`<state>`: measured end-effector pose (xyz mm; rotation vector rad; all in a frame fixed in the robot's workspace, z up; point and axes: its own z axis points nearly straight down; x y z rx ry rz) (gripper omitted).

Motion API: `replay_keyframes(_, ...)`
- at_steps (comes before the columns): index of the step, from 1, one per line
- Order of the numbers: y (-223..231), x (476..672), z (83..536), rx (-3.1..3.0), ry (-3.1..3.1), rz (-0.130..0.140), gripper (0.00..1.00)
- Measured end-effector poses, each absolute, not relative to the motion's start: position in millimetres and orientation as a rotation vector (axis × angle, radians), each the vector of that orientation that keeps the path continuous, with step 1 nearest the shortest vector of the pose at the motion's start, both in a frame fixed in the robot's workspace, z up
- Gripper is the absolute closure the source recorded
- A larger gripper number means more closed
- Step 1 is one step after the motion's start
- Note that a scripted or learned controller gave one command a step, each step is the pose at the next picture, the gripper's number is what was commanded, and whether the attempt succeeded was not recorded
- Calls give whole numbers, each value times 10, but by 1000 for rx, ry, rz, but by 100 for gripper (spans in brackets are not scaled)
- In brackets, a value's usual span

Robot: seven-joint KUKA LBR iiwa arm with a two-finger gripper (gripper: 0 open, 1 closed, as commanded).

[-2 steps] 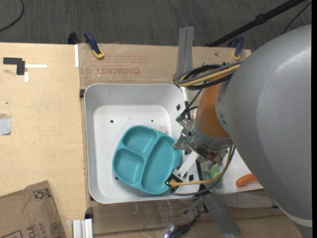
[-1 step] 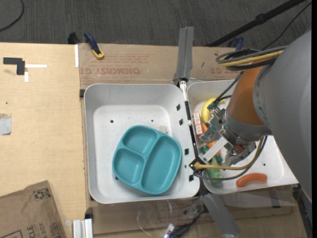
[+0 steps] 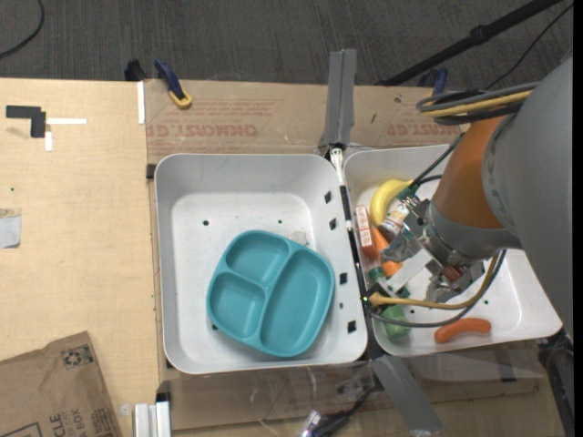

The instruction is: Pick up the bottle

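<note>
**Arm low over the right bin, bottle beside the banana**

We see two white bins side by side on the bench. The left bin (image 3: 182,244) holds a teal divided plate (image 3: 271,291), lying flat toward its near right part. The right bin (image 3: 533,303) is crowded along its left wall, and the grey arm (image 3: 537,153) with its orange band (image 3: 469,176) reaches down into it from the right.

The gripper (image 3: 414,267) sits low over the left half of the right bin, among the clutter. We cannot tell how it stands or whether anything is in it, since the wrist and cables cover that spot.

The bottle (image 3: 398,215) lies just beside the banana (image 3: 390,194), at the banana's near side and close against the wrist housing; we see its small, light, labelled body, partly hidden by the arm. A carrot-like orange piece (image 3: 376,242) lies to its left, near the wall. Nearer to us, a green item (image 3: 394,321) rests at the near left corner, and an orange sausage-shaped thing (image 3: 462,330) lies to its right.
</note>
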<state>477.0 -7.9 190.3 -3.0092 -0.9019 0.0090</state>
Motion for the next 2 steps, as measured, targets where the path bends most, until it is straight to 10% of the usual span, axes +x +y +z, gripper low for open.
replay_keyframes(1,-80,4774,1982,-3007,-910,16,100)
replay_keyframes(2,-79,4773,1980,-3007,-909,17,0)
